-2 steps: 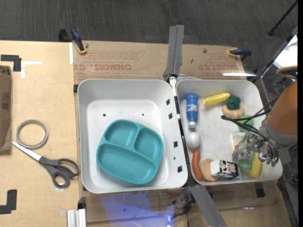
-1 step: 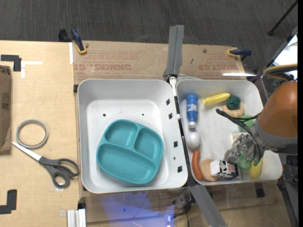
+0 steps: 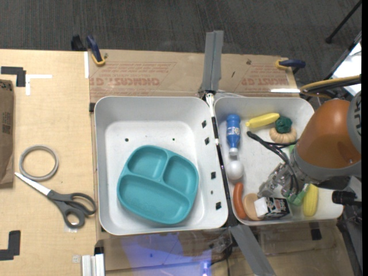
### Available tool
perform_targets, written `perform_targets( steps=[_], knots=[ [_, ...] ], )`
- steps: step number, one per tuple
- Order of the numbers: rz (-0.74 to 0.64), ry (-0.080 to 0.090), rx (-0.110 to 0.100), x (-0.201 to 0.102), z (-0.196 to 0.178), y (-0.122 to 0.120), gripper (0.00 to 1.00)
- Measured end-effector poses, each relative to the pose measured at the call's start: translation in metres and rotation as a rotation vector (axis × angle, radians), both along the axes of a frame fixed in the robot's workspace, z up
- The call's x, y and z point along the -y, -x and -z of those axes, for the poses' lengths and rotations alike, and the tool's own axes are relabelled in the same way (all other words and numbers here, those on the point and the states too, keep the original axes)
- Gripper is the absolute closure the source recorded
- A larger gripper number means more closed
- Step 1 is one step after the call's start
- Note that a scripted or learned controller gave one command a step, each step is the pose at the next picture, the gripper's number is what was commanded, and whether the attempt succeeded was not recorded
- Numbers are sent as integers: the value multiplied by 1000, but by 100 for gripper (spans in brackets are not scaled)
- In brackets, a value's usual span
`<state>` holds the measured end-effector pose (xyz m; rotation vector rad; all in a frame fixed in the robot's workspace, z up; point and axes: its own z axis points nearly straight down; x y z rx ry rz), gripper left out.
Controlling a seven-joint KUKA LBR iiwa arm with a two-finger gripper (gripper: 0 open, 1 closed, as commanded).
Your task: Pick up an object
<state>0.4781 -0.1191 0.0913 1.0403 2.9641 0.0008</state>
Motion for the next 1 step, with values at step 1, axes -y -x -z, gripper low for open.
perform_targets(
  steps=[1],
  knots=[
    [-189,1,2,52,-125,-15,100]
  ],
)
